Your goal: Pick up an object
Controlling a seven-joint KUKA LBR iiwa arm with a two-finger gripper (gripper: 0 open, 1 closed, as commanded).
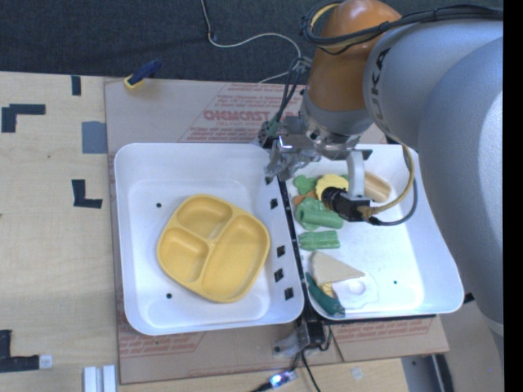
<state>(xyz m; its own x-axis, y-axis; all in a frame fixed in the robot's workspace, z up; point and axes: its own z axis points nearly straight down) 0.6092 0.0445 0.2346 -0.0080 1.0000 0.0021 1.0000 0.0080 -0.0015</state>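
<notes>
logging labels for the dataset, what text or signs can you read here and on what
"KUKA", partly seen, runs in dark letters on the grey robot arm.
Red print on the brown cardboard sheet under the two white plastic bins appears upside down and too blurred to read with confidence.
No text can be made out on the yellow divided plastic tray.

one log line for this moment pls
arm: over right bin | claw: among toy food at far end | left bin: yellow divided plate | grasp: not visible
</notes>
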